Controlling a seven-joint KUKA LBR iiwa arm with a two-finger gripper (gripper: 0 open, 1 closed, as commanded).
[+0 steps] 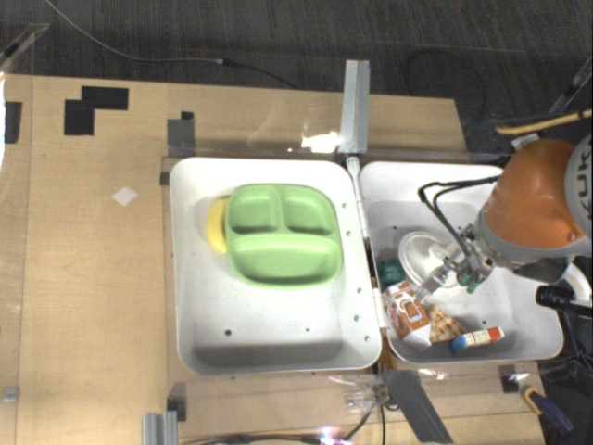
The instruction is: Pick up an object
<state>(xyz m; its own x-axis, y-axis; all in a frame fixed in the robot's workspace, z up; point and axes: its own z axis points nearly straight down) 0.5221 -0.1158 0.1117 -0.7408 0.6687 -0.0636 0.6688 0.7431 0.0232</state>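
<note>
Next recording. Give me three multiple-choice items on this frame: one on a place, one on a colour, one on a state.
1. Which bin holds the green three-compartment plastic tray?
A. left white bin
B. right white bin
C. neither

2. What colour is the object poking out from under the tray's left edge?
A. red
B. yellow
C. blue

3. Where is the gripper?
A. over the left bin
B. outside both bins
C. low in the right bin

Answers: 1 A, the tray lies in the left white bin. 2 B, a yellow object shows there. 3 C, it sits among the clutter in the right white bin.
</note>
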